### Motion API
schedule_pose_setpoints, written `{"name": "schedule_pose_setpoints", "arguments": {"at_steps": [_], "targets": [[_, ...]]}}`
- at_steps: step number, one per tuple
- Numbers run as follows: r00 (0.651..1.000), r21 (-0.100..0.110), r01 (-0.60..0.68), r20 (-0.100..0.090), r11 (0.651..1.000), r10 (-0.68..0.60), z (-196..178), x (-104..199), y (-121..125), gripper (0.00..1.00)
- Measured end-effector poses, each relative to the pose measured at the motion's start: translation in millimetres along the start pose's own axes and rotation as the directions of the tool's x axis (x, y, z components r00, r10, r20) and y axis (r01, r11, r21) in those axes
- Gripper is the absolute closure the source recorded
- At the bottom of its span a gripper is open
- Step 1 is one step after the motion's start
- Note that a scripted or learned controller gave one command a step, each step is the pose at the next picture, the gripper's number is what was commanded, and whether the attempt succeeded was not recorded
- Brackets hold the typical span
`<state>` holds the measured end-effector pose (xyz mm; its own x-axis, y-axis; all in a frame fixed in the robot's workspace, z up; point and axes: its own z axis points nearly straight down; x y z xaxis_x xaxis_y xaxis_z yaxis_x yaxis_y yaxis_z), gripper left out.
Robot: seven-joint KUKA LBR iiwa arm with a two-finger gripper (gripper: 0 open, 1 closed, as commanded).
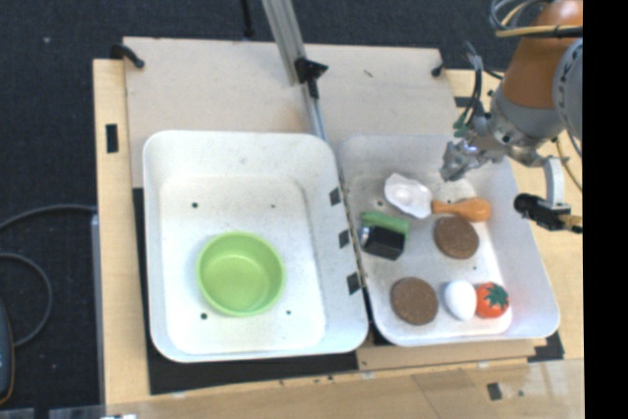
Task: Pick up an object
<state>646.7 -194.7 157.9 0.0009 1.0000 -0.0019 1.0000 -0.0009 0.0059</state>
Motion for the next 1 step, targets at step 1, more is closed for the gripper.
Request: {"name": "schedule_pose_setpoints", "arguments": {"at_steps": [1], "targets": [[1.0, -0.001, 0.002, 0.001, 1.0, -0.002, -46.6, -2.1, 1.6, 1.0]]}}
